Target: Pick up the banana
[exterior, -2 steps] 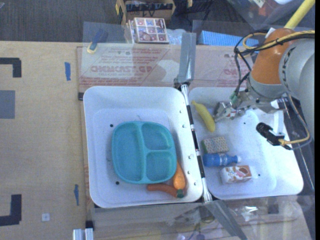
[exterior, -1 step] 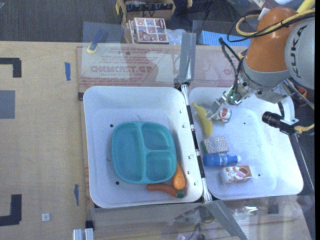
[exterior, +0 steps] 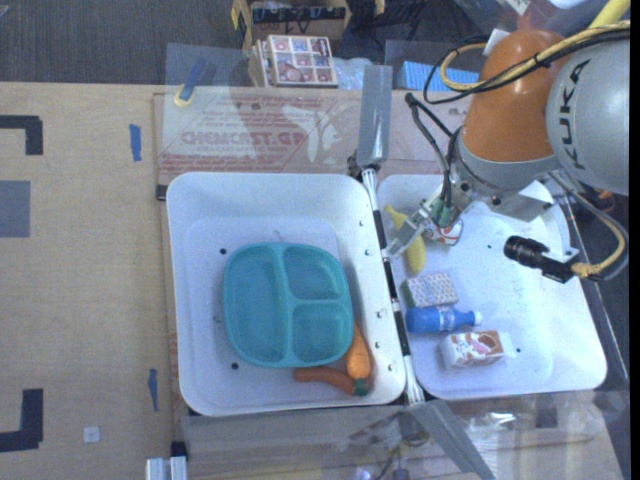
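The yellow banana [exterior: 414, 257] lies in the right bin [exterior: 560, 368], close to its left wall, running from upper left to lower right. My gripper [exterior: 411, 230] is down over the middle of the banana and covers part of it, so yellow shows on both sides of it. The grey arm with its orange band [exterior: 510, 98] reaches in from the upper right, above the bin's back half.
In the right bin, below the banana, lie a speckled box [exterior: 432, 289], a blue bottle [exterior: 440, 319] and a small carton [exterior: 472, 348]. The left bin [exterior: 200, 218] holds a teal divided plate [exterior: 288, 304], with a carrot [exterior: 325, 376] and an orange piece [exterior: 359, 356] at its lower right.
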Robot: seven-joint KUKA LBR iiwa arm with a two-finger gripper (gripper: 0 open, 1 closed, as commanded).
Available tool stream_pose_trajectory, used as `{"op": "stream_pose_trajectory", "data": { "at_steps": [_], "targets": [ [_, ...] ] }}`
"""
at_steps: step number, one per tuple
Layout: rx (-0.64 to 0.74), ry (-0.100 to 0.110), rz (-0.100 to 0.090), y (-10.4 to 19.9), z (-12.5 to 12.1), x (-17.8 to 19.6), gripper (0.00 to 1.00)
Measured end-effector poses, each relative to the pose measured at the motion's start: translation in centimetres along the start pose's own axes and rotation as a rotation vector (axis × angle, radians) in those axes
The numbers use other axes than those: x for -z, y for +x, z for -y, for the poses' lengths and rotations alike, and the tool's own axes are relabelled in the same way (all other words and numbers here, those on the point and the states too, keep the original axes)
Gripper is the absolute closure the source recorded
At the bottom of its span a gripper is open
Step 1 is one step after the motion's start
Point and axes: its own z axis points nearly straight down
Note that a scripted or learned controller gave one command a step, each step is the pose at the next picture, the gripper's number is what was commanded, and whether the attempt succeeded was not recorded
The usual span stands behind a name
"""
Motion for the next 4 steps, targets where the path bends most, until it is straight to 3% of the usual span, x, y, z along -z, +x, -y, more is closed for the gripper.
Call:
{"op": "stream_pose_trajectory", "data": {
  "at_steps": [1,2,3,4],
  "targets": [
    [-0.162,-0.003,0.004,-6.2,0.7,0.0,0.00],
    [-0.124,0.000,0.000,2.2,-1.3,0.0,0.00],
    [-0.186,-0.002,0.003,-3.5,1.8,0.0,0.00],
    [-0.216,0.000,0.000,4.3,2.6,-0.1,0.00]
  ]
}}
